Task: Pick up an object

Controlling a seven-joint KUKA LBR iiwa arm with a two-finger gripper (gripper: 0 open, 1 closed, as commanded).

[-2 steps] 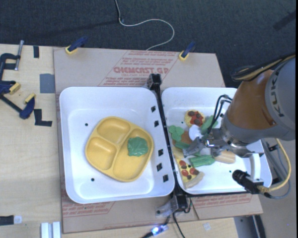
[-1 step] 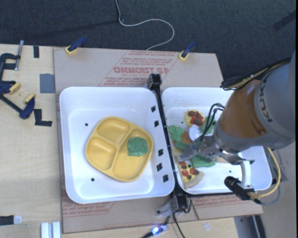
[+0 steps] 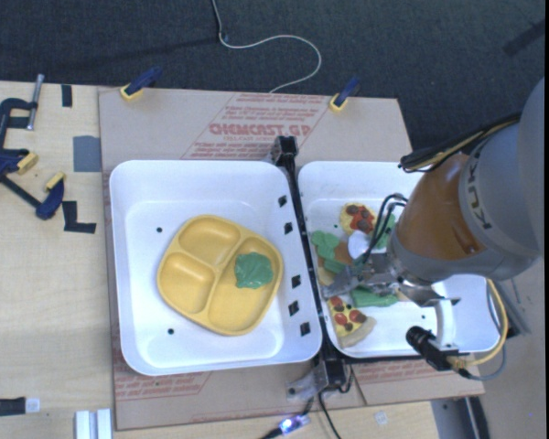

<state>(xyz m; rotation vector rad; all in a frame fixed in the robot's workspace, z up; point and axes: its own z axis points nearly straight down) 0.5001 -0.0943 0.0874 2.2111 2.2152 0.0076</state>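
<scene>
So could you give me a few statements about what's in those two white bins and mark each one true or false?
1. A yellow divided tray lies in the left bin. True.
2. A green piece sits on the yellow tray. True.
3. The arm is reaching over the left bin. False: it hangs over the right bin.
4. A pizza slice toy lies in the right bin near its front edge. True.
5. The yellow tray is stacked on the food toys. False: the food toys lie in the right bin, apart from the tray.
</scene>
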